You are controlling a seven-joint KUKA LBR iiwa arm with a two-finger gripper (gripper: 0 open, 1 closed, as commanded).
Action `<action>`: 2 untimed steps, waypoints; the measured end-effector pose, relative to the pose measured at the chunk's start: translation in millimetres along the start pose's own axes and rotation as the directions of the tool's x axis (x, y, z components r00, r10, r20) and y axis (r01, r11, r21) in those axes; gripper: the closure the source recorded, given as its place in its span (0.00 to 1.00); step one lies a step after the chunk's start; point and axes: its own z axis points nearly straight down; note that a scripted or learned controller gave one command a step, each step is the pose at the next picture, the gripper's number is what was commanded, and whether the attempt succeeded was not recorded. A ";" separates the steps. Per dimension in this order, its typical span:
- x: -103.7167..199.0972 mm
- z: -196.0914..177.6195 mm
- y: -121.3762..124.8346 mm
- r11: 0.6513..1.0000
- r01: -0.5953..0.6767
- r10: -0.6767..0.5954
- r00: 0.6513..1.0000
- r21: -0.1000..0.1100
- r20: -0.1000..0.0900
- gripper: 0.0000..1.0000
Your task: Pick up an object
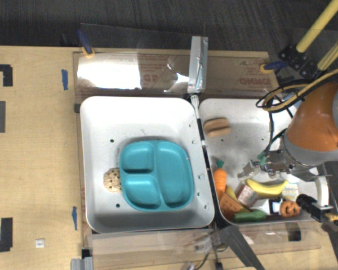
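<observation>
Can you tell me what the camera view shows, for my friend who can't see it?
A grey and orange robot arm reaches into the right white bin, above a banana, a carrot and other toy food. The left white bin holds a teal divided plate with a cookie beside it.

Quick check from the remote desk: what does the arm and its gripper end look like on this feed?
The arm is a rounded grey body with a broad orange band above the wrist. Black cables loop along its upper side. The gripper end is a small metallic grey assembly with a bit of green on it, sitting over the right bin.
</observation>
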 end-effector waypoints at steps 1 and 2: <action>-6.6 30.0 3.0 1.000 0.025 -0.025 1.000 -0.007 0.001 0.00; -10.6 29.8 -19.1 0.975 0.223 -0.223 0.975 -0.010 0.006 0.00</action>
